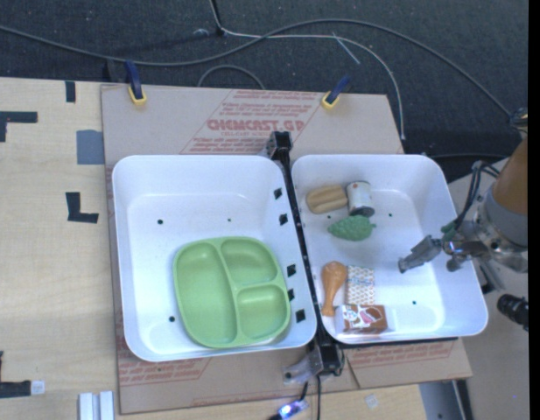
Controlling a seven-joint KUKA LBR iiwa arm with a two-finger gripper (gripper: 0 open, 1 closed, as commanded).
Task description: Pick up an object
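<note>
Camera view, bench with two shallow white bins side by side on a brown cardboard sheet (252, 121).

Left bin (138, 199): one green divided plate (230, 291), three compartments, lying flat toward the bin's 5 o'clock corner.

Right bin (427, 313), contents:
- tan bread roll (326, 199), at 11 o'clock in the bin, lying lengthwise;
- small white-and-black cylinder (360, 197), touching the roll's 3 o'clock end;
- green leaf-shaped item (352, 228), just below the roll and cylinder;
- orange drumstick-shaped toy (333, 285), at 7 o'clock, close to the dividing wall;
- patterned white card (361, 283), just beside the drumstick at its 3 o'clock;
- brown-and-white packet (364, 318), at 6 o'clock against the near wall.

Gripper (418, 258): over the right bin at its 3 o'clock side, dark fingers pointing toward 9 o'clock, apart from every item; nothing lies between them. Whether the jaws are spread or pressed together cannot be told.

Arm (506, 208): enters from 3 o'clock, orange band above the wrist.

Two clamps (136, 90) at the cardboard's 12 o'clock edge.
</note>
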